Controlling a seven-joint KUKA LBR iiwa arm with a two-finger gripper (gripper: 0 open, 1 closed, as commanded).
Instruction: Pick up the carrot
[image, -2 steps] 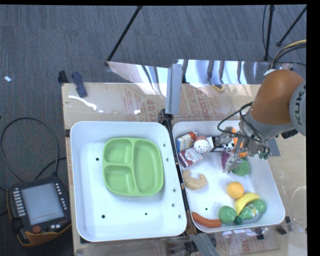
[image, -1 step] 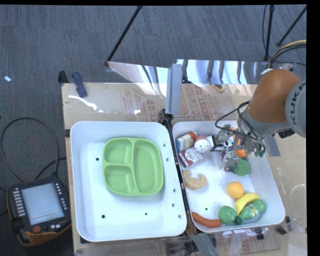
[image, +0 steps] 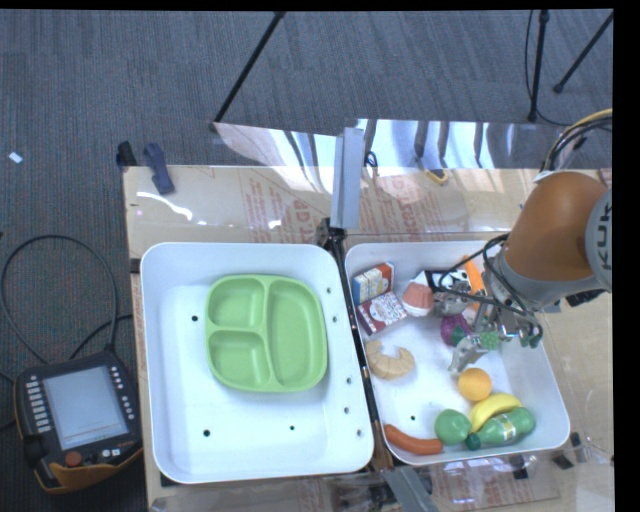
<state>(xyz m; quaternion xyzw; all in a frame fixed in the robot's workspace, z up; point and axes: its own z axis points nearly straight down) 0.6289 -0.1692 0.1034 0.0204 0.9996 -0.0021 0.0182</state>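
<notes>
Carrot: I cannot pick it out with any certainty. A small orange patch (image: 474, 277) shows just behind the pincer (image: 480, 340), half covered by the wrist and its cables, and that may be it, but too little is visible to tell. The pincer hangs low over the right bin (image: 548, 385), its tips just above a green and purple thing (image: 462, 330) that the arm partly hides. Whether its jaws stand apart or closed, or have hold of anything, cannot be made out; wrist hardware and shadow cover them.

Just in front of the pincer lies an orange fruit (image: 475, 384), and beyond that a banana (image: 497, 408), a green bottle (image: 505, 430), a green pear-like fruit (image: 452, 426) and a sausage (image: 412, 440) near the bin's front edge. To the pincer's left sit a croissant (image: 390, 361), a red-and-white packet (image: 381, 313), a small carton (image: 373, 282) and a pinkish round item (image: 418, 296). Well to the left, the other bin (image: 170, 400) holds a green divided plate (image: 267, 333). The arm's orange band (image: 548, 228) blocks the right bin's far corner.
</notes>
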